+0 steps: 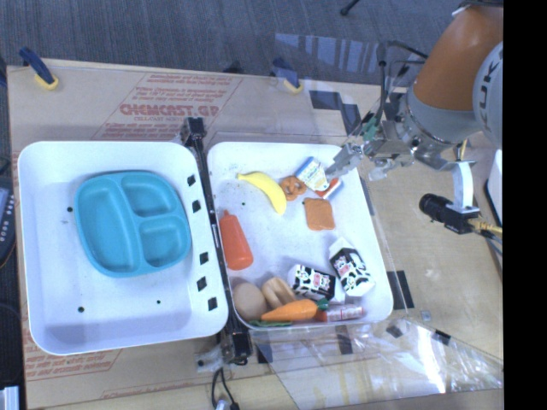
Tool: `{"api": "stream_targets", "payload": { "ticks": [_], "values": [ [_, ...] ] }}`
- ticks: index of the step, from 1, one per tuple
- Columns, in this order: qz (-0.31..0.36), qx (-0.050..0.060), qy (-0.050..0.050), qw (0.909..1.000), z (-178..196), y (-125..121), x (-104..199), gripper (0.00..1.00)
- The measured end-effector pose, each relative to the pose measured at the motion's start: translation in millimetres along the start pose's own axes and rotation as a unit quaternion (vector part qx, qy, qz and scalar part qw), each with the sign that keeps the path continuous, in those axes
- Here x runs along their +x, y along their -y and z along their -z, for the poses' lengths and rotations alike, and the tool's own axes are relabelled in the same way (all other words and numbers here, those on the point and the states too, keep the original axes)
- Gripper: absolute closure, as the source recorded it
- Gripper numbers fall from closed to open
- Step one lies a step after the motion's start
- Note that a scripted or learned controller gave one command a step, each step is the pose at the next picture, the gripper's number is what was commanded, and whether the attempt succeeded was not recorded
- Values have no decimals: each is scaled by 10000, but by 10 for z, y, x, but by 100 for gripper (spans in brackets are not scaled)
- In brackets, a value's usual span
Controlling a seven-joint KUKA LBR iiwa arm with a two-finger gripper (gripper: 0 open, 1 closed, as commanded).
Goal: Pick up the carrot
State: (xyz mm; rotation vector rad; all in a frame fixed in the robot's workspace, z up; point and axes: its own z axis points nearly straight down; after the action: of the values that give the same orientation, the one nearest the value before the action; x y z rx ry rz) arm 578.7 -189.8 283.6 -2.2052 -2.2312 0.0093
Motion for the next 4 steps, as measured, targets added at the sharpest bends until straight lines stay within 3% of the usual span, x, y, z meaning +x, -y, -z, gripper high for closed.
{"api": "stream_targets", "payload": {
  "ticks": [1, 2, 3, 4],
  "values": [
    [783, 41, -10, 9969, -1079, 611, 395, 0],
    [1200, -29, 7, 9928, -1920, -77, 14, 0],
    [1239, -7, 12, 9923, -1812, -74, 13, 100],
    [-41, -21, 7, 10000, -1269, -53, 368, 100]
  ]
}}
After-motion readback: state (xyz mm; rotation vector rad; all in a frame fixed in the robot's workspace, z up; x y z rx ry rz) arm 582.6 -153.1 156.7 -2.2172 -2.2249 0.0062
